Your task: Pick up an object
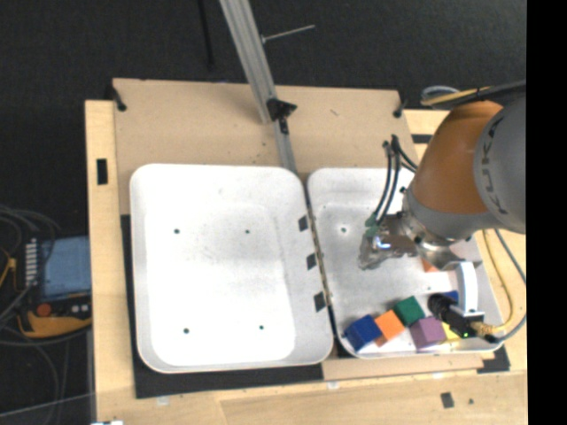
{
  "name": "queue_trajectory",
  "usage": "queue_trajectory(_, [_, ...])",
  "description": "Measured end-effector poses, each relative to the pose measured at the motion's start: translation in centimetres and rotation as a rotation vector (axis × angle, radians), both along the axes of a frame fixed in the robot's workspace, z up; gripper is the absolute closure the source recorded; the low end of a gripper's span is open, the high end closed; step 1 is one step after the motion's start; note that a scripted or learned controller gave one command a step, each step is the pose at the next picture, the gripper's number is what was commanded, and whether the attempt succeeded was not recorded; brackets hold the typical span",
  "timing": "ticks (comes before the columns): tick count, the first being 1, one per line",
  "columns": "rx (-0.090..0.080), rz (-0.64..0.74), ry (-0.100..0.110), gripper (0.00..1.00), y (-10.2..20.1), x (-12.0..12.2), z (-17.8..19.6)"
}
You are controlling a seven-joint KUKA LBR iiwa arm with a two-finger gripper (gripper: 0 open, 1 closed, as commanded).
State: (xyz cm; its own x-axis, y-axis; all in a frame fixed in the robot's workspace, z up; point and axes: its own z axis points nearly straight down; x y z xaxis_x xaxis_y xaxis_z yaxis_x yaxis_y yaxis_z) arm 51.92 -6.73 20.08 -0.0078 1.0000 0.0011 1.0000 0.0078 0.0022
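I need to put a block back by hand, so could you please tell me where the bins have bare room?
The left bin has bare floor wall to wall. In the right bin, floor is bare between the divider and the pincer. Its near edge is crowded: blue block, orange block, green block, purple block.

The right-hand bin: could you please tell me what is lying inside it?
Inside the right bin, along its near edge, lie a blue block, an orange block, a green block and a purple block. The arm covers the bin's right part, so anything beneath it is hidden.
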Motion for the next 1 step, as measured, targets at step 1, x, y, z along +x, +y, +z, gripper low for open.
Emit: queue_trajectory(1, [0.000,-0.003,0.002,1.00,4.15,2.90,-0.10])
